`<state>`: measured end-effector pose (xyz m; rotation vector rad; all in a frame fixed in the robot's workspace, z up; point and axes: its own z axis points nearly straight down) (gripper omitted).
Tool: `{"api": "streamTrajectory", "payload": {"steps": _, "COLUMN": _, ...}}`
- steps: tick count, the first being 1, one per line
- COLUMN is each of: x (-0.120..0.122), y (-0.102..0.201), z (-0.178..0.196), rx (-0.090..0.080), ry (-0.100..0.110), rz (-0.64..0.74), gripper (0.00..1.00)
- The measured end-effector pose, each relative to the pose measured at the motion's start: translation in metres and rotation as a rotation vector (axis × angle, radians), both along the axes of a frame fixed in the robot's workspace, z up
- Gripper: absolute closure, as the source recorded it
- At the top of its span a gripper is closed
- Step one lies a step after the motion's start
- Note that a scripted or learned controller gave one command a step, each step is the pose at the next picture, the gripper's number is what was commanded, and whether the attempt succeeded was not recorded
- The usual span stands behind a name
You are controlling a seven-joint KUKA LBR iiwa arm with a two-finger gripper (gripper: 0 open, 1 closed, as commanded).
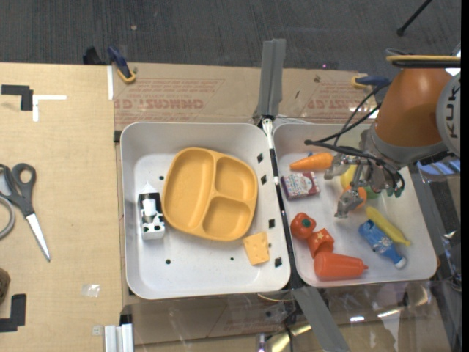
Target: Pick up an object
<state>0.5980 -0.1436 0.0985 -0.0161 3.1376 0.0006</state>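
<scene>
From the camera above the bench, the arm reaches in from the right and hangs its gripper (350, 196) low over the middle of the right bin (425, 270); whether it is spread or closed on anything I cannot tell, because the metal parts blur into the toys beneath them. The likeliest thing to pick is whatever lies under it: something small and yellow-green (364, 176) shows just beside the wrist, too hidden to name. Around it lie a carrot (311, 162) near the back wall, a small packet (300, 186) just in front of the carrot, a red pepper (302, 224) and a strawberry (321, 241) touching each other, a red cone (338, 266) at the front, and a blue bottle (380, 242) lying beside a yellow banana (387, 224). These look like hollow plastic play food: light, stiff, smooth and rather slippery, not fragile. I judge rounded pieces would squirt sideways if pinched off centre, so a hold across the narrow middle of a long piece, such as the banana or bottle, looks safest. The left bin (139, 270) holds a divided yellow plate (209, 194), a small black and white box (151, 217) touching the plate's left rim, and a cheese wedge (256, 248) just in front of it. Scissors (26, 204) lie on the bench, well apart.
</scene>
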Motion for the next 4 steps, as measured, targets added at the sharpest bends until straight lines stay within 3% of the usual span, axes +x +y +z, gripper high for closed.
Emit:
{"api": "streamTrajectory", "payload": {"steps": 1, "x": 0.001, "y": 0.0, "z": 0.008, "rx": -0.001, "ry": -0.002, "rz": 0.0, "gripper": 1.0}}
{"api": "streamTrajectory", "payload": {"steps": 2, "x": 0.001, "y": 0.0, "z": 0.008, "rx": 0.0, "ry": -0.002, "rz": 0.0, "gripper": 0.0}}
{"api": "streamTrajectory", "payload": {"steps": 3, "x": 0.013, "y": -0.03, "z": -0.008, "rx": -0.001, "ry": 0.001, "rz": 0.038, "gripper": 0.0}}
{"api": "streamTrajectory", "payload": {"steps": 4, "x": 0.014, "y": -0.03, "z": 0.001, "rx": 0.0, "ry": -0.002, "rz": 0.036, "gripper": 1.0}}
